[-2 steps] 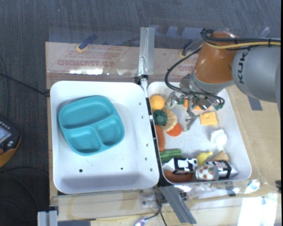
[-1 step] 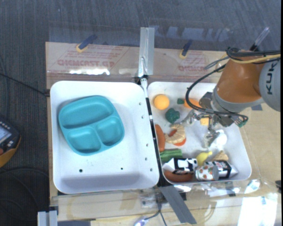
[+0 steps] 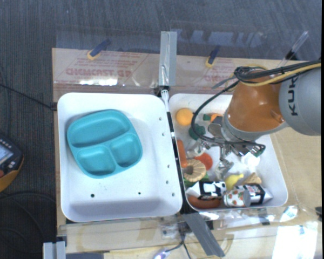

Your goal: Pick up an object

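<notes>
Hand [image 3: 225, 156]: you had it low among the toys [image 3: 227, 190] crowding the right bin [image 3: 278, 179]; its state could not be told. Nothing was seen lifted; the pick looked unfinished. Left bin [image 3: 151, 190]: teal tray [image 3: 103, 142].

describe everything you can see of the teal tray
The teal tray is a rounded, divided plate that looks like smooth plastic, with three compartments: one long one along its far side and two smaller ones nearer the camera. It lies flat and right side up, turned a little askew, in the left bin, toward its far left part. Nothing rests in it or touches it, and it sits apart from the bin's walls.
</notes>
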Motion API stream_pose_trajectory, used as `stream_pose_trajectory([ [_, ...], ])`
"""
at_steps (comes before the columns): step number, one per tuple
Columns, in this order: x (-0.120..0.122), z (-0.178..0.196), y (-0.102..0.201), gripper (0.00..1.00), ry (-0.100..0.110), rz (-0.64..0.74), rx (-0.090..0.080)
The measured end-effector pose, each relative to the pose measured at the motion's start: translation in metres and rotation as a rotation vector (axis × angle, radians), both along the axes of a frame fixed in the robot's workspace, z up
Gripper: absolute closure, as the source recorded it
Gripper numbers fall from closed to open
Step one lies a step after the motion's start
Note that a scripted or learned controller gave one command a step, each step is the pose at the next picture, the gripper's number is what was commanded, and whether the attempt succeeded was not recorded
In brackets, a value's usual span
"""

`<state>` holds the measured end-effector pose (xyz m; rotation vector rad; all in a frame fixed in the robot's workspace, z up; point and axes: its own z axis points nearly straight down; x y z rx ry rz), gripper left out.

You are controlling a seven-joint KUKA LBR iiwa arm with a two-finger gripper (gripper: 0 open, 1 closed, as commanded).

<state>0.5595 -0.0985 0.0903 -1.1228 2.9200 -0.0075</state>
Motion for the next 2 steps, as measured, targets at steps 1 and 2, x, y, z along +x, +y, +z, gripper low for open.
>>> stream_pose_trajectory([
  [1, 0.0014, 0.0082, 0.0007, 1.00, 0.000, 0.000, -0.001],
  [2, 0.0012, 0.0080, 0.0008, 0.00, 0.001, 0.000, -0.001],
])
